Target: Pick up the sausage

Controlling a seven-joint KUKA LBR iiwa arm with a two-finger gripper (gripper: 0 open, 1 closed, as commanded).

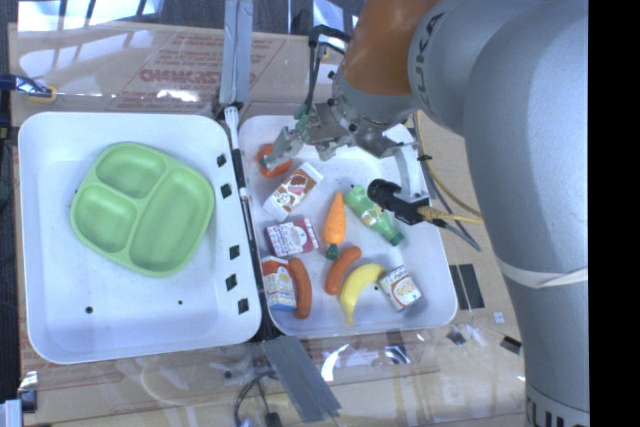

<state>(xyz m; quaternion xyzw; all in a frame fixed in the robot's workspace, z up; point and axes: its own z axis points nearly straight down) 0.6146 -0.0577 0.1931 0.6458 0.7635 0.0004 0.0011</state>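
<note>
Gripper (290, 143) at right bin's (432, 310) far-left corner; finger state unclear. Sausage (342, 268) lies near the front edge beside banana (357, 288). Descend centred, straddling it crosswise.

A green divided plate (143, 207) lies in the left bin (40, 245); carrot (335, 220) and banana (358, 287) lie in the right.
</note>
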